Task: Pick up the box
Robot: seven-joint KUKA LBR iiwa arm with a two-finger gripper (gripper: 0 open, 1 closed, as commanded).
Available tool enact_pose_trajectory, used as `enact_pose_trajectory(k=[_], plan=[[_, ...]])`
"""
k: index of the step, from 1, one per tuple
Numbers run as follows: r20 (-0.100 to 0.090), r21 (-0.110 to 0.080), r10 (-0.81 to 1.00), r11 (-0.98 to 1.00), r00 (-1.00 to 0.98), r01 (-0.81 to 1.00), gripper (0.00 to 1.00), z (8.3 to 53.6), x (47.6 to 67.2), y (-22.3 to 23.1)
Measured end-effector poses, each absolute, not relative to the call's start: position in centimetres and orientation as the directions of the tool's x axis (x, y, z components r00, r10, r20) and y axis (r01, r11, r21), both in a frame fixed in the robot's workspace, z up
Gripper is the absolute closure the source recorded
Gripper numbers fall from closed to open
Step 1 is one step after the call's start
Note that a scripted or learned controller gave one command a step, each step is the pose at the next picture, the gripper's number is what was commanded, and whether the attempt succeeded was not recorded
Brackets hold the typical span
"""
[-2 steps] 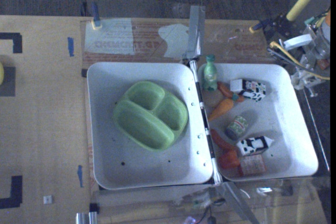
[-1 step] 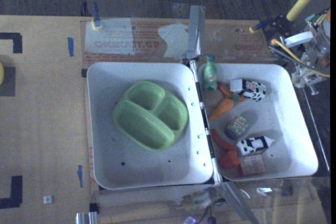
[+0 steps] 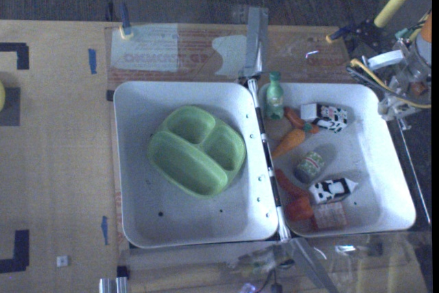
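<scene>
**Arm at the far right, boxes lying in the right bin**

From my screen I see the gripper point(image 3: 401, 89) at the far right edge of the bench, over the far right corner of the right bin point(image 3: 398, 209), tangled in yellow and white cabling. I cannot tell how its pincer stands.

Working outward from there, the right bin holds 2 cow-print boxes, white with black patches. The far box point(image 3: 324, 116) lies on its side with its long axis running left to right, slightly tilted, its dark end toward the right. The near box point(image 3: 332, 190) lies likewise roughly left to right, its gabled end pointing right and a little far. Both sit well apart from the gripper. I cannot read any writing on either one.

Between the 2 boxes lies 1 small can point(image 3: 310, 165) with a green label, too blurred to read. I count 1 green bottle point(image 3: 274, 97) standing at the far left corner of this bin, 1 orange carrot point(image 3: 289, 141) lying on a slant just near it, and a red item point(image 3: 296, 202) along the near left side, touching a pinkish packet point(image 3: 331, 216).

The left bin point(image 3: 137, 209) holds 1 green divided plate point(image 3: 197, 149) with 3 compartments.

Beyond the bins a taped sheet point(image 3: 152, 49) carries faint reddish lettering that I cannot make out.
</scene>
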State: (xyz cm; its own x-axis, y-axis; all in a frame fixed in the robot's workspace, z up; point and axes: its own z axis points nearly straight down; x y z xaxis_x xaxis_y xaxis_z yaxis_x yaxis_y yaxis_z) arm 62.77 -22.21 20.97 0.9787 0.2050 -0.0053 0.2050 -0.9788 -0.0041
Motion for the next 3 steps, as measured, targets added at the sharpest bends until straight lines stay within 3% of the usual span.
enact_pose_trajectory(k=[2, 3], plan=[[-0.009, -0.004, 0.214, -0.977, 0.977, 0.214, 1.00, 22.7, 63.1, -22.0], [-0.004, -0.003, 0.201, -0.979, 0.979, 0.201, 1.00, 21.5, 54.0, -22.4]])
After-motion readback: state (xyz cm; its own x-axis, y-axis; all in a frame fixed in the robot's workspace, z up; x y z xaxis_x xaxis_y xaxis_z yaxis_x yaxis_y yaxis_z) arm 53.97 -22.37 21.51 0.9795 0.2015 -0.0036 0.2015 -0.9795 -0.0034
